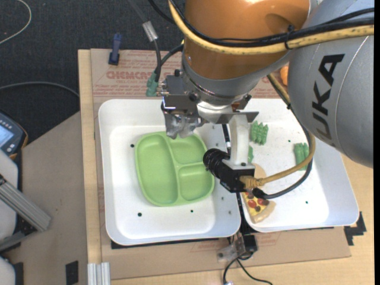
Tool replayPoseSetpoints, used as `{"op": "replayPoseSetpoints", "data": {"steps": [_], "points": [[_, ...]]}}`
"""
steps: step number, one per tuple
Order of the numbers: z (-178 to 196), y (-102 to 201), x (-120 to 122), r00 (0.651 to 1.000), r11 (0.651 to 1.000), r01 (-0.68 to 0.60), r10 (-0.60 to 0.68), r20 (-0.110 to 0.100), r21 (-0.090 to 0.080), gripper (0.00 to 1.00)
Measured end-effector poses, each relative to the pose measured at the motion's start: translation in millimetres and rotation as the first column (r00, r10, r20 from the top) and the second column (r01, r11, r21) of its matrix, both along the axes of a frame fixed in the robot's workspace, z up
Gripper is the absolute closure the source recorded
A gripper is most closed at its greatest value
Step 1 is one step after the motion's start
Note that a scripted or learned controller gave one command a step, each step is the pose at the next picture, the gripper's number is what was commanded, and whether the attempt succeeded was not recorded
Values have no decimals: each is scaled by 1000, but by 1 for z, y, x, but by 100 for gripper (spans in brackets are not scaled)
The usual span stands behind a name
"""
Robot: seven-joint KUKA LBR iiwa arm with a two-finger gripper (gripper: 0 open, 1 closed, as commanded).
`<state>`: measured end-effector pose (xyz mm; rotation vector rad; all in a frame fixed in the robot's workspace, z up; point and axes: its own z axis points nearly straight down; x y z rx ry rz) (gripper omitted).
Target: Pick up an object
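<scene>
Camera view: gripper (178,125) at green tray's (172,170) far rim; jaw state indeterminate.
Risk: a rim contact may slip.

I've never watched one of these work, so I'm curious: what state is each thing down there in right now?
Green divided tray: lying flat in the left bin, upright.
Pizza slice toy: lying in the right bin, near its front corner.
Green pieces: lying loose in the right bin.
Claw: low above the tray's back edge.
</scene>
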<state>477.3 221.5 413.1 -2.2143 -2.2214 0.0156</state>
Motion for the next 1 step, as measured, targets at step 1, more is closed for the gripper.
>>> {"op": "replayPoseSetpoints", "data": {"steps": [1], "points": [[-41,-62,2,1000,1000,7,-7,5,2,100]]}}
